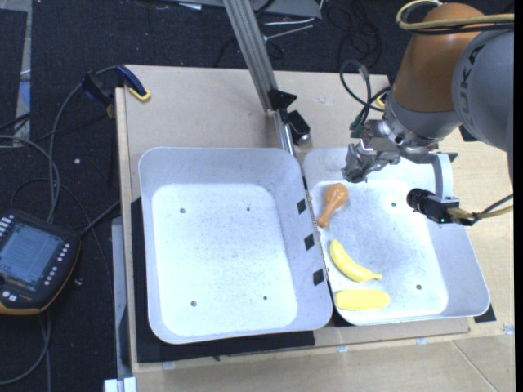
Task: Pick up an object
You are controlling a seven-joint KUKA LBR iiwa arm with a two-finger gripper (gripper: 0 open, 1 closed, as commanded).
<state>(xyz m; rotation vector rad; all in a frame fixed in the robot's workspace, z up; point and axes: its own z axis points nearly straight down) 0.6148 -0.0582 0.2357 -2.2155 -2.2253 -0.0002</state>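
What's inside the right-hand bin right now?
The right bin holds three things along its left side: an orange drumstick-shaped toy, a yellow banana and a yellow oblong piece. The end effector and arm cover the bin's far corner.

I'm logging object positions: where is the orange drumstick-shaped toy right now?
The orange drumstick-shaped toy lies in the right white bin, near its upper-left corner by the divide between the bins, just below-left of the gripper and above the curved yellow banana.
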